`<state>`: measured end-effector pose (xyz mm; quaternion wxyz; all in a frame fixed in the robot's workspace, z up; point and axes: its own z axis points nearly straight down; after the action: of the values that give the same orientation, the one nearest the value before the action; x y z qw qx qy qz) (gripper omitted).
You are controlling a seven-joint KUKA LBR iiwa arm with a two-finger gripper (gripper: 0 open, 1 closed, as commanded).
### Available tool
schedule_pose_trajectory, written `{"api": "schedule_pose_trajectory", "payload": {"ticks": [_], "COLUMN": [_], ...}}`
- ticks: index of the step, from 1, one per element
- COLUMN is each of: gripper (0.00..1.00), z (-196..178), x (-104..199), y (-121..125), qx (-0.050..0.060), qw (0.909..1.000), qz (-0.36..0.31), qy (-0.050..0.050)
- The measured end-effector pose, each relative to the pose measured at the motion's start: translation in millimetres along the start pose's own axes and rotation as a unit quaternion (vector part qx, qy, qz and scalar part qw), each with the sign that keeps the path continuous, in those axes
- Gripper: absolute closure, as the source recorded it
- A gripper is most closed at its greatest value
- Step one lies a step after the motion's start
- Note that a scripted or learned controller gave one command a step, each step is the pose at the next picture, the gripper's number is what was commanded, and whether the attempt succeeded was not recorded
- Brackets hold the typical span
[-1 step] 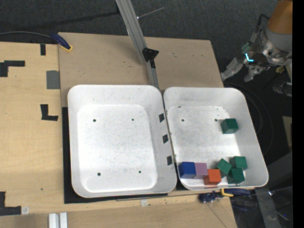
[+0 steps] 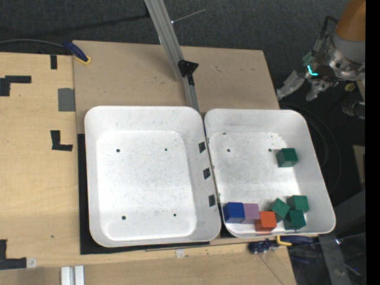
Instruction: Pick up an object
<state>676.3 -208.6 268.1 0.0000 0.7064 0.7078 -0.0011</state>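
Observation:
In the right bin (image 2: 309, 129), a green block (image 2: 287, 157) lies alone near the right wall. Along the front wall sits a cluster: a blue block (image 2: 234, 211), a purple block (image 2: 251, 211), an orange block (image 2: 267, 219) and three more green blocks (image 2: 294, 218). My gripper (image 2: 301, 89) hangs beyond the right bin's far right corner, outside the bin and well away from the blocks. It is open, with nothing between its fingers.
The left bin (image 2: 95, 159) stands beside the right one. A slanted metal rail (image 2: 169, 34) runs from the top of the view down to the gap between the bins. The wooden bench (image 2: 35, 159) extends to the left.

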Motion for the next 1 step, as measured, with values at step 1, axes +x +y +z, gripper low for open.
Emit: {"api": "schedule_pose_trajectory", "payload": {"ticks": [1], "gripper": [0.00], "z": [44.0], "x": [1.5], "y": [-3.7], "qx": [0.002], "qw": [1.0000], "qz": [0.000], "qy": [0.001]}}
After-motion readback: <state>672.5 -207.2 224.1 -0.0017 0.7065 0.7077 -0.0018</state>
